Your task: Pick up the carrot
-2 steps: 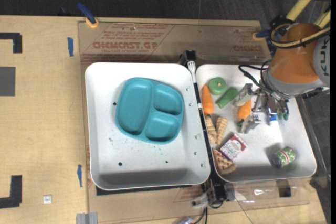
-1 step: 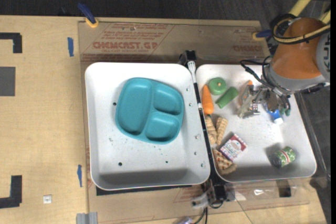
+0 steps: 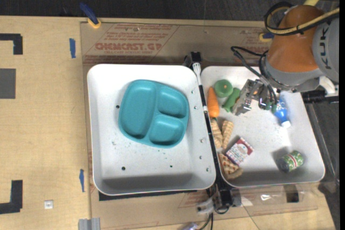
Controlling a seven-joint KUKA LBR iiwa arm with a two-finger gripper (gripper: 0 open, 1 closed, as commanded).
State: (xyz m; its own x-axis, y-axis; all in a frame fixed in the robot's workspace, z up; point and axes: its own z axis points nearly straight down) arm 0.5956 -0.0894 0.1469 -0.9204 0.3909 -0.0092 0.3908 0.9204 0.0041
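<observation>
Evidently the gripper (image 3: 249,95) hangs low in the right bin (image 3: 310,137), just right of a green cylinder (image 3: 223,87), poised for a grasp; whether it is open, I cannot tell. Beside the left wall, the carrot (image 3: 213,103) lies loose, long axis running near-to-far, slightly tilted, above the waffle pieces (image 3: 223,134).

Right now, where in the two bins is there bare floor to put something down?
In the right bin, the bare floor lies between the red packet and the green can, below the gripper. Its left side is crowded: the carrot, green pieces and waffles. In the left bin, the teal plate leaves a strip along the near wall.
</observation>
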